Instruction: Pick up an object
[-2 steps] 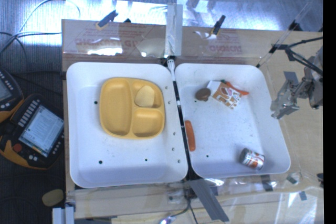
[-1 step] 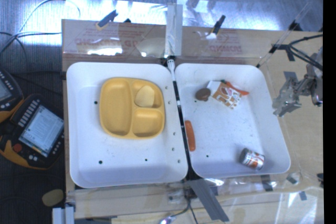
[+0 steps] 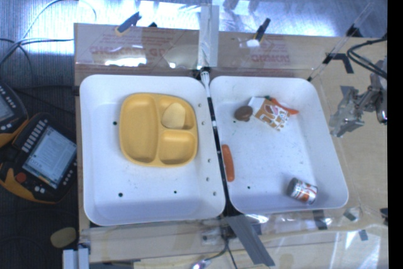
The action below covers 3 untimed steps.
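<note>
The gripper (image 3: 348, 115) shows at the right edge, outside the right bin (image 3: 327, 135) and level with its far half; it is small, grey and blurred, and the arm behind it is cut off by the frame, so whether it is open or closed cannot be told, and nothing is seen in it. In the right bin a can (image 3: 302, 191) lies on its side in the near right corner, its label too small to read; a packet (image 3: 272, 113) with orange and white print, also unreadable, lies at the far middle, just beside a dark round lump (image 3: 243, 113) whose nature is unclear. An orange stick (image 3: 228, 162), perhaps a carrot, lies along the left wall. The left bin (image 3: 101, 198) holds a yellow tray (image 3: 148, 132) with three compartments; a pale round thing (image 3: 174, 115) sits in its far right one
</note>
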### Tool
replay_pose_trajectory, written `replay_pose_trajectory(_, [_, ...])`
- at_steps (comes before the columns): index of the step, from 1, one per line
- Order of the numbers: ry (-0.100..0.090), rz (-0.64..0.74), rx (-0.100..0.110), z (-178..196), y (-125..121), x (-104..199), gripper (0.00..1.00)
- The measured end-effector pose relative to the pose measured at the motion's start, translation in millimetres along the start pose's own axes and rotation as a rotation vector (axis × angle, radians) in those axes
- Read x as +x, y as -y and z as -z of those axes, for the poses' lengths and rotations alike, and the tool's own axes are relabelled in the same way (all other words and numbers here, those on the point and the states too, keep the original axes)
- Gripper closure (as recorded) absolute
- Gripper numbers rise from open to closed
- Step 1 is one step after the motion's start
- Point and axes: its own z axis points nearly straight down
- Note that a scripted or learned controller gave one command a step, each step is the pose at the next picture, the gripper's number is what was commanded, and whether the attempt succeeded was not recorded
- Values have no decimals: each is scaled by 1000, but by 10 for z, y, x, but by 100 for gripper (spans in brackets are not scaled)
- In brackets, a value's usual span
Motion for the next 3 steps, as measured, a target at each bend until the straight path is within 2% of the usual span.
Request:
replay_pose_trajectory(1, [-11,-226,-2,119,208,115,100])
replay_pose_trajectory(3, [-3,-224,-1,316,206,84,100])
